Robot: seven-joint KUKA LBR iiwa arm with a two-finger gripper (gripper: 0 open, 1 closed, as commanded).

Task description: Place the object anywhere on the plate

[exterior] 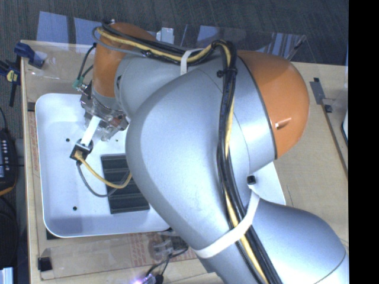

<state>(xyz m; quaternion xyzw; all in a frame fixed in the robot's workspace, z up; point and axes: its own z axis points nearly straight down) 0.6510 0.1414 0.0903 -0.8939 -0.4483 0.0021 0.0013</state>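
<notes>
The tool (102, 123) hovers over the left bin (56, 182) just beyond the dark ribbed slab (116, 169) — likely lining up — its grip state impossible to tell.

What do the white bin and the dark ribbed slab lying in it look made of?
Bin: probably moulded plastic, smooth and slightly glossy, judging by its rounded corners and the soft shading along its walls.
Slab: dark grey, matte, with parallel ridges and no shine. It could be rubber or plastic; the look does not settle which.

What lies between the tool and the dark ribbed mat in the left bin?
Only bare white bin floor, in the camera view, between tool and mat.
</notes>
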